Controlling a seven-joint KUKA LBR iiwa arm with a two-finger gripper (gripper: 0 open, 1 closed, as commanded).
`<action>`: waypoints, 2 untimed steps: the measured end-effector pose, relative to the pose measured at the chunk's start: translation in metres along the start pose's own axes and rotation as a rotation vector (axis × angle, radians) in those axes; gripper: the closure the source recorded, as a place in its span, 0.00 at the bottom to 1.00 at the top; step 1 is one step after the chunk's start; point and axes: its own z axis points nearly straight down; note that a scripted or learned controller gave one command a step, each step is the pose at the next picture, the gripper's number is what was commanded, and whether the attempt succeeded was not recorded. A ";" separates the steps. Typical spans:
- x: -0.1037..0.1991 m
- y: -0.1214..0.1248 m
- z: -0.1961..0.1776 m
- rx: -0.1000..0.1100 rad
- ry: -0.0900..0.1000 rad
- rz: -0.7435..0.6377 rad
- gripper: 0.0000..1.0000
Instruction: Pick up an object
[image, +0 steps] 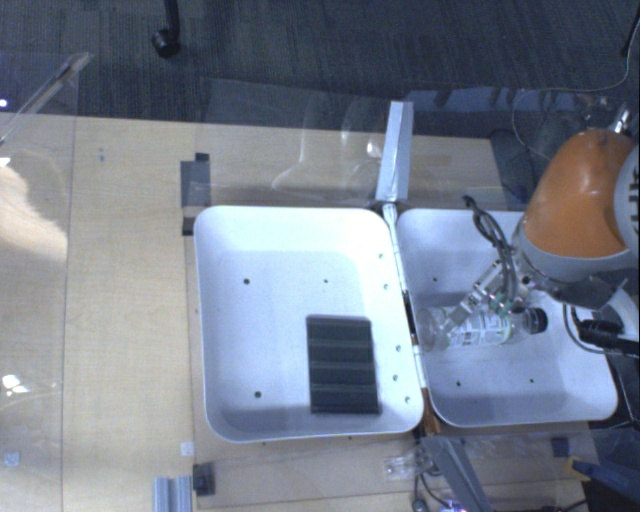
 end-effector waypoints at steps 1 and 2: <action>-0.061 0.021 0.092 0.003 0.001 0.215 0.00; -0.097 0.064 0.099 -0.001 -0.002 0.292 0.00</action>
